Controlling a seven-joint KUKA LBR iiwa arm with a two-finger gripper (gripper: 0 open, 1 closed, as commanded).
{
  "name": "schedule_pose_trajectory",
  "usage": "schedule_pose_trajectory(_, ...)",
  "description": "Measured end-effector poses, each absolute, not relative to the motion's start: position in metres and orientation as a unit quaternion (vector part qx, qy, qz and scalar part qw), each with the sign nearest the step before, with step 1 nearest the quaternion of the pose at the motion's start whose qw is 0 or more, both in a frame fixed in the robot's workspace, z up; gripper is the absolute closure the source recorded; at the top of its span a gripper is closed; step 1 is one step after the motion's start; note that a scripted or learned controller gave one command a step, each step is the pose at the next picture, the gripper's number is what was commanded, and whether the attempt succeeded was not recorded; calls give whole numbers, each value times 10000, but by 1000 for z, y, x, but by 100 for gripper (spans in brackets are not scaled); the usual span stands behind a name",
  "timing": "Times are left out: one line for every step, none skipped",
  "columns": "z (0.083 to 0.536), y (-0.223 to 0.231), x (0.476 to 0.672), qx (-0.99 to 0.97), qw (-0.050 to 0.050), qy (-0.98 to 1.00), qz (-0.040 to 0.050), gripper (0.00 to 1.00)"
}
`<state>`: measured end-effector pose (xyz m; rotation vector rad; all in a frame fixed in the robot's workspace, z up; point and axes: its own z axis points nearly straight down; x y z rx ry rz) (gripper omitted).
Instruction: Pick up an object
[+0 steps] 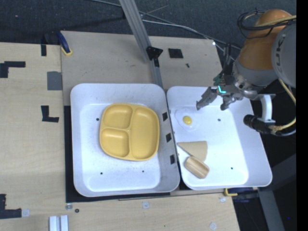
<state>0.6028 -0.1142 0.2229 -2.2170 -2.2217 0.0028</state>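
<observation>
Nothing has been picked up yet, judging by how things lie. The two-finger gripper [213, 102] hangs over the upper part of the right white bin [240, 172], its fingers [202, 101] spread apart and bare. Near it, below and to the left, lies a small fried-egg toy [186, 121]; nearer the front sit a tan wedge-shaped piece [194, 148] and a brown bread-roll toy [197, 167], touching. The yellow compartmented plastic plate [129, 131] rests in the left white bin [82, 129]. Descent, closing and lifting all remain.

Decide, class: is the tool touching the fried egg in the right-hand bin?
Apart. The camera view shows bare white bin floor between the open tool and the fried egg, which lies lower left of its fingertips.
</observation>
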Motion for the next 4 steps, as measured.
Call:
schedule_pose_trajectory(224,-114,603,-7063,7,-7079,4,0)
schedule_pose_trajectory(163,-112,611,-7064,19,-7078,23,0)
schedule_pose_trajectory(117,-108,604,-7065,21,-7077,24,0)
schedule_pose_trajectory(85,-108,605,-7065,-10,-7077,6,0)
